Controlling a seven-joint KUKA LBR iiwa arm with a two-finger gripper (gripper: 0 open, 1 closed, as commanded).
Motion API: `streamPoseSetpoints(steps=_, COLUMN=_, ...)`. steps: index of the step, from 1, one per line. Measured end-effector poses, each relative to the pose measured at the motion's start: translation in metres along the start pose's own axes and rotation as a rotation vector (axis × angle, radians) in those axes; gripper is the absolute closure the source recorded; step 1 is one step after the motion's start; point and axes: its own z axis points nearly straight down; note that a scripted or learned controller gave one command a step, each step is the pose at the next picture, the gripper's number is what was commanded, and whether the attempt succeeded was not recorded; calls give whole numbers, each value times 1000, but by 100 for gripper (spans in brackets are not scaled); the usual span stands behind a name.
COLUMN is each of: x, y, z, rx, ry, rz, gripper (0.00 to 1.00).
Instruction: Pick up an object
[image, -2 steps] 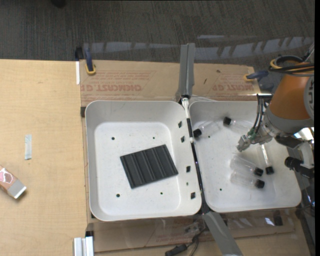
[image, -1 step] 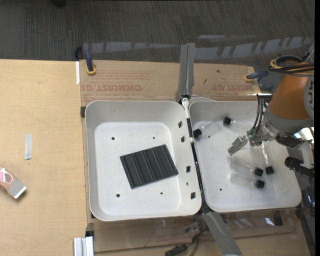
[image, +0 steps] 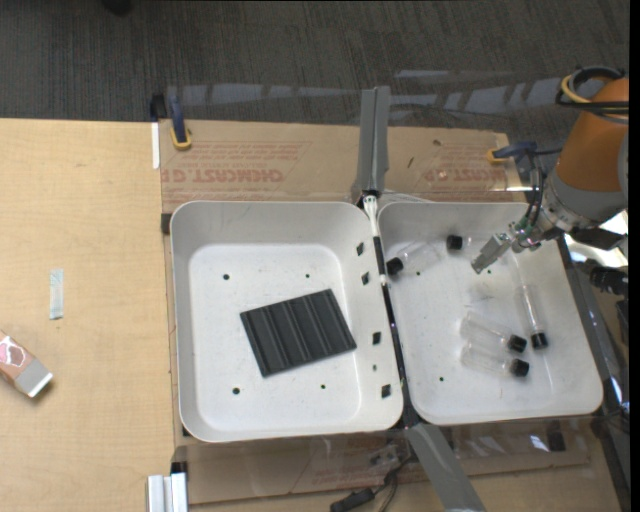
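Observation:
Several clear plastic vials with black caps lie in the right bin (image: 440, 395). One vial (image: 414, 260) rests near the bin's left wall, and a loose black cap (image: 454, 242) sits just right of it. Three more vials (image: 486, 342) cluster at the lower right. My gripper (image: 487, 257) hangs over the upper middle of this bin, tilted down toward the left. It is above the bin floor between the loose cap and the lower cluster, with nothing visibly held. A black ribbed mat (image: 298, 331) lies flat in the left bin (image: 200, 300).
The arm with its orange band (image: 592, 150) enters from the upper right. A grey divider post (image: 373, 140) stands between the bins at the back. A small pink-and-white object (image: 20, 365) and a grey strip (image: 56, 294) lie on the wooden table at the left.

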Motion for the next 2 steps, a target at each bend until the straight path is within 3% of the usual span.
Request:
streamPoseSetpoints(steps=1, x=0, y=0, z=0, rx=0, ry=0, rz=0, gripper=0)
streamPoseSetpoints(steps=2, x=19, y=1, z=36, rx=2, ry=2, rz=-69, gripper=0)
